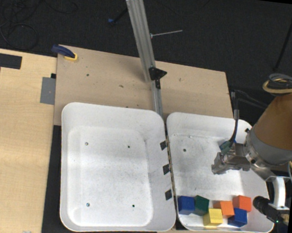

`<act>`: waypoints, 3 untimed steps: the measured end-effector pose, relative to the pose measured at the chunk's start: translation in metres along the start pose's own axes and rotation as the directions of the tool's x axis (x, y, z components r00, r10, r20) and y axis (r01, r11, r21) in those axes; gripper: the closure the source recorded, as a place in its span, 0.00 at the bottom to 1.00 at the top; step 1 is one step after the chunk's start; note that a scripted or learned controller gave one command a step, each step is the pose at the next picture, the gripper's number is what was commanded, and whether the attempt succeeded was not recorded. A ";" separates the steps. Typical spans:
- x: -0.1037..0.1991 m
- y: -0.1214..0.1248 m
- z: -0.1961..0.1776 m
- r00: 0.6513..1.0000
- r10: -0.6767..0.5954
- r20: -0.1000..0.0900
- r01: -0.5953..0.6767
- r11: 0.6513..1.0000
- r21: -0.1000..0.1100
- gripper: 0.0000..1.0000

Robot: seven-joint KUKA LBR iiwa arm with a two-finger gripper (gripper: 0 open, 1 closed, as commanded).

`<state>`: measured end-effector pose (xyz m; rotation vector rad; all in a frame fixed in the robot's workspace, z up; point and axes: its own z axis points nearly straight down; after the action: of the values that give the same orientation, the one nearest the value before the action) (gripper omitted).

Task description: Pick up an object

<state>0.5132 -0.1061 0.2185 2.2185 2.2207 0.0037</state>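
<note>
Several small blocks lie along the front edge of the right bin [203,129]: a blue one [185,204], a dark green one [201,203], a yellow one [213,217], an orange one [226,208], a red-orange one [243,203] and another blue one [238,217]. My gripper [225,165] hangs over the right side of that bin, behind the blocks and apart from them. Its fingers point down toward the bin floor, and I see no object between them.
The left bin [82,115] sits beside the right one, joined by black clips [166,168]. A slanted aluminium rail [143,38] rises behind the bins. A blue-and-yellow clamp [65,52] rests at the bench's back left corner.
</note>
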 end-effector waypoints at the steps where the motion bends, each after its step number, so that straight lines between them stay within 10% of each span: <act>1: 0.002 0.006 -0.044 1.000 0.000 0.000 0.000 1.000 0.002 1.00; 3: 0.102 0.020 -0.023 1.000 -0.002 -0.002 0.002 1.000 0.010 1.00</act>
<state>0.5327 -0.0038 0.2411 2.2217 2.2292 -0.0045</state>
